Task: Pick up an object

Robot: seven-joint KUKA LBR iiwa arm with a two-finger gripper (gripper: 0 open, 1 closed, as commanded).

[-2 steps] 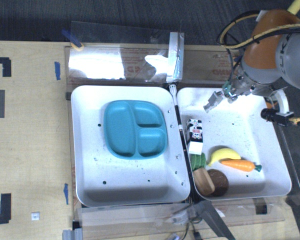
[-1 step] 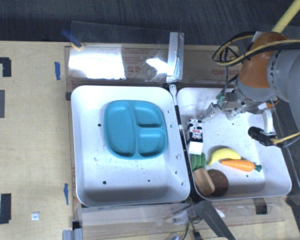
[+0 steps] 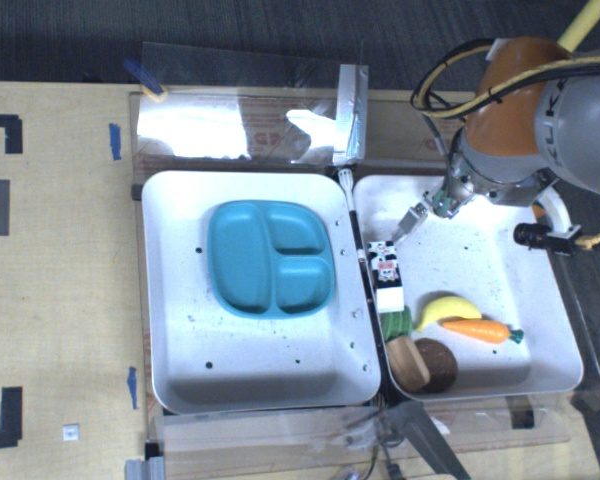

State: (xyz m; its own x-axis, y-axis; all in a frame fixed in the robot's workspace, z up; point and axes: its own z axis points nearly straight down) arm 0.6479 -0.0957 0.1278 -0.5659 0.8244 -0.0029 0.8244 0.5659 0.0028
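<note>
Gripper [image 3: 412, 220] hangs over the right bin's [image 3: 540, 368] far-left part, can't tell if it's open or closed. Banana [image 3: 446, 310], carrot [image 3: 477, 331] sit nearer.

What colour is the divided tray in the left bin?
The divided tray is light blue, seen clearly in the overhead camera view.

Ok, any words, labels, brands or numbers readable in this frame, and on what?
None can be read.
Small box in the right bin: red and black print, too blurred to read.
Clear panel behind the bins: faint reddish marks, unreadable.
</note>
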